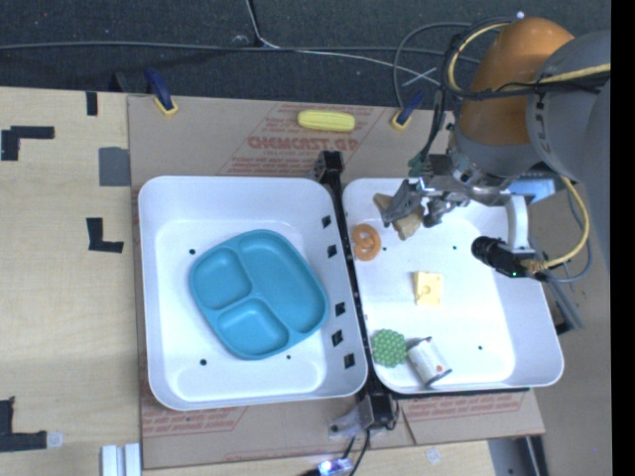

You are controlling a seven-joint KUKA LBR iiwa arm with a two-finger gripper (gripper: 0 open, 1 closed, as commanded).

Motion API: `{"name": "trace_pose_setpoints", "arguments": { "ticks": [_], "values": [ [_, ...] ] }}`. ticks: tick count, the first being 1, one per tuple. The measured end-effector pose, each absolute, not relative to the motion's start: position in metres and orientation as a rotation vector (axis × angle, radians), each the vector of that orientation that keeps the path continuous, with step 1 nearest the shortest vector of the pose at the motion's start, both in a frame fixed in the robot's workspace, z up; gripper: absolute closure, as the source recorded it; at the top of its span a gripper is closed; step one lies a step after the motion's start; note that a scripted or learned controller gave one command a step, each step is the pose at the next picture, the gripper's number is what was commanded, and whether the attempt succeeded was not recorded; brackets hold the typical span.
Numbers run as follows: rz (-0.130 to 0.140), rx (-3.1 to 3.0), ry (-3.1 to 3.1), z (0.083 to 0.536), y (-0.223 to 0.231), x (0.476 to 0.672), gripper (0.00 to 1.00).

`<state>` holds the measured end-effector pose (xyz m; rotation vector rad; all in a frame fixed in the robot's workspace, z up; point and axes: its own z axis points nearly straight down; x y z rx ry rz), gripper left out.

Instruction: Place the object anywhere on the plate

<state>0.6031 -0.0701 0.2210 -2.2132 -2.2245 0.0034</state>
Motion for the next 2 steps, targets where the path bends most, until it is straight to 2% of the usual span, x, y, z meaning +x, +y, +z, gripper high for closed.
{"name": "trace_pose_setpoints", "arguments": {
  "ticks": [2],
  "values": [
    [0.003,-2.213,-2.226,0.209,0.038,0.587,1.0]
  ]
}}
